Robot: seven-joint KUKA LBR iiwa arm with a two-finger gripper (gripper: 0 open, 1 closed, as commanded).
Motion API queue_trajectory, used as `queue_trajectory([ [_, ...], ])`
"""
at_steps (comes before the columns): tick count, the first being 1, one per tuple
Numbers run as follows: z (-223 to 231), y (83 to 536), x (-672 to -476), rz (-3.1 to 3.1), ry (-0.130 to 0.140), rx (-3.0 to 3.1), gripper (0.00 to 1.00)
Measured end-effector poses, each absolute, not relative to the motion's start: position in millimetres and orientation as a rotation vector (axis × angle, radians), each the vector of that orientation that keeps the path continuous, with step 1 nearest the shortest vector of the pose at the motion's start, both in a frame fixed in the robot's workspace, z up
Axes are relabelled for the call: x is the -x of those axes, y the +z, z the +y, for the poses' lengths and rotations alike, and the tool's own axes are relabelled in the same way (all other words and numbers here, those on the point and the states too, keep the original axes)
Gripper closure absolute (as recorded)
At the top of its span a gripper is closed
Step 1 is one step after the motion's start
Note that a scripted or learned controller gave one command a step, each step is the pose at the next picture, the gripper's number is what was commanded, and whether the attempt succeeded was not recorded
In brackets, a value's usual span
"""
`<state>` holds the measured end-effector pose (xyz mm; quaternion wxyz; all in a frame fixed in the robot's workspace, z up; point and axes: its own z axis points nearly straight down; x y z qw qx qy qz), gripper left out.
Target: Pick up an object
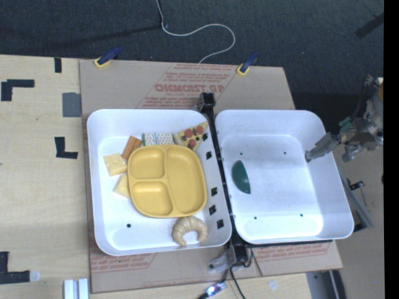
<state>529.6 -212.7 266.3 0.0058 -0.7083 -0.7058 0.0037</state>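
A green object (241, 177) lies alone at the left of the right bin (324, 220), looking small, light, smooth and possibly slippery. A grasp across its narrow width seems best. The gripper (317, 150) hangs over the bin's right rim, well apart from it; whether it is parted or closed cannot be told.

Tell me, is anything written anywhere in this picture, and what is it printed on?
"CHEMCAST GP": red print on the brown cardboard sheet under the two white bins, seen upside down from this camera.
The smaller red lines beside that print are too blurred to read.
The black marks on the wooden bench at the left are plain shapes, not letters.
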Motion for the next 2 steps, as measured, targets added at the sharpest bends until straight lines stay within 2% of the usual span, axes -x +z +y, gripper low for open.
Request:
queue_trajectory([
  [1,-211.9,273.5,-531.8,-2.222,0.002,2.220,0.00],
  [2,-201.7,215.5,-533.8,-2.219,0.006,2.216,0.00],
])
